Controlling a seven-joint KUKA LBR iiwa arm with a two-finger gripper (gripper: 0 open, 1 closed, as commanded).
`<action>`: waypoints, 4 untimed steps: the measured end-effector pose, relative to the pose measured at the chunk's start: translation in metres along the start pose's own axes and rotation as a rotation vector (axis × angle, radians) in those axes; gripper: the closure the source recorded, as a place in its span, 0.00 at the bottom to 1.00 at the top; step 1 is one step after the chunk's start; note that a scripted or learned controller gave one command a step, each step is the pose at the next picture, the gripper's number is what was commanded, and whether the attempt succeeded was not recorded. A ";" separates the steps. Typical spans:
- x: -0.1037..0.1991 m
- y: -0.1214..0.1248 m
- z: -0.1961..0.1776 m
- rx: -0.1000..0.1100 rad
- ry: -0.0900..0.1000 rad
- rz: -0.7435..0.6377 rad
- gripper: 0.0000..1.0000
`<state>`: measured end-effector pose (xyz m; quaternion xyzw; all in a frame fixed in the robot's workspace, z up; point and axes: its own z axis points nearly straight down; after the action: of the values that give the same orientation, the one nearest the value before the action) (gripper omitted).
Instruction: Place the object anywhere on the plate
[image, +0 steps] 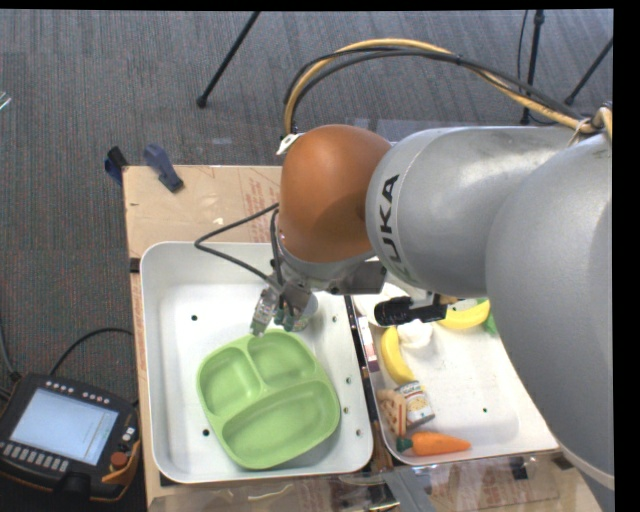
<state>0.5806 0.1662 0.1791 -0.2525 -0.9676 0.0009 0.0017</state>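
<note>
A green divided plate (268, 401) lies in the left white bin (170, 300), toward its front. My gripper (280, 315) hangs just above the plate's far rim, fingers pointing down. A small dark greenish thing seems to sit between the fingertips, but it is too small to name. The grey arm with its orange band covers much of the right bin.
The right bin (500, 425) holds two bananas (395, 355), a carrot (438, 444), a small carton (415, 404) and a white item. A teach pendant (65, 428) lies on the floor at the lower left. Bare wooden bench (200, 205) shows behind the bins.
</note>
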 end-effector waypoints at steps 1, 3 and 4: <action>0.059 0.027 -0.041 -0.004 -0.004 -0.134 1.00; 0.085 0.035 -0.116 -0.002 -0.002 -0.544 0.00; 0.085 0.036 -0.125 -0.004 -0.003 -0.543 1.00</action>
<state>0.5243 0.2396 0.3048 0.0164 -0.9999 -0.0012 -0.0001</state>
